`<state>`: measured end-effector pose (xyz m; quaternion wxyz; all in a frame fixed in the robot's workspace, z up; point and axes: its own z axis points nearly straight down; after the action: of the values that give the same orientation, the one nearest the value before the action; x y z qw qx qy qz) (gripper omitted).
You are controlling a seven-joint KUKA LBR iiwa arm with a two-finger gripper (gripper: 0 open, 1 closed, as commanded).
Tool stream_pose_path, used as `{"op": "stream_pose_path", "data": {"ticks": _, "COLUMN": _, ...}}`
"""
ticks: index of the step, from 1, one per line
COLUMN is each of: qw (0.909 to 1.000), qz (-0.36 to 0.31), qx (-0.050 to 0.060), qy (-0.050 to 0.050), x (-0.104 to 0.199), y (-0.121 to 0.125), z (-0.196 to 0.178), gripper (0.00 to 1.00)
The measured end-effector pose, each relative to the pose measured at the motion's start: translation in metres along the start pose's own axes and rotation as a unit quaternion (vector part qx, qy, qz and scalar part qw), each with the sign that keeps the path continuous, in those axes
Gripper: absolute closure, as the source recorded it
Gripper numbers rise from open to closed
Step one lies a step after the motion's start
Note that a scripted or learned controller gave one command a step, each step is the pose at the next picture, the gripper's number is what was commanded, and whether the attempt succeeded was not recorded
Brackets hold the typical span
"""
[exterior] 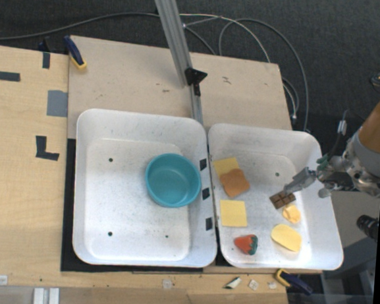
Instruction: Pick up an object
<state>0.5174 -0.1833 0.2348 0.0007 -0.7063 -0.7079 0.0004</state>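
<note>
My gripper [285, 197] sits over a brown block [281, 201]; I can't tell its grip. I should descend squarely, avoiding the yellow piece [291, 214].

Left bin [95, 173]: holds a bowl [172, 180] near its right wall.
Right bin [313, 255]: touches the left bin, toward the table's [15, 186] right edge.
Far row: two food pieces [231, 175], overlapping.
Middle: flat slice [233, 213], left; pincer [284, 198] over a small block, right.
Near edge: berry [247, 244], then two lumps [287, 237] rightward.
</note>
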Motion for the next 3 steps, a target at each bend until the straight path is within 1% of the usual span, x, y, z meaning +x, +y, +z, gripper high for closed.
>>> {"op": "stream_pose_path", "data": {"ticks": 1, "qw": 1.0, "qz": 0.0, "qx": 0.0, "qy": 0.0, "x": 0.0, "y": 0.0, "z": 0.0, "gripper": 0.0}}
{"op": "stream_pose_path", "data": {"ticks": 2, "qw": 1.0, "qz": 0.001, "qx": 0.003, "qy": 0.001, "x": 0.002, "y": -0.005, "z": 0.064, "gripper": 0.0}}
{"op": "stream_pose_path", "data": {"ticks": 3, "qw": 1.0, "qz": 0.0, "qx": 0.003, "qy": 0.001, "x": 0.012, "y": -0.012, "z": 0.121, "gripper": 0.0}}
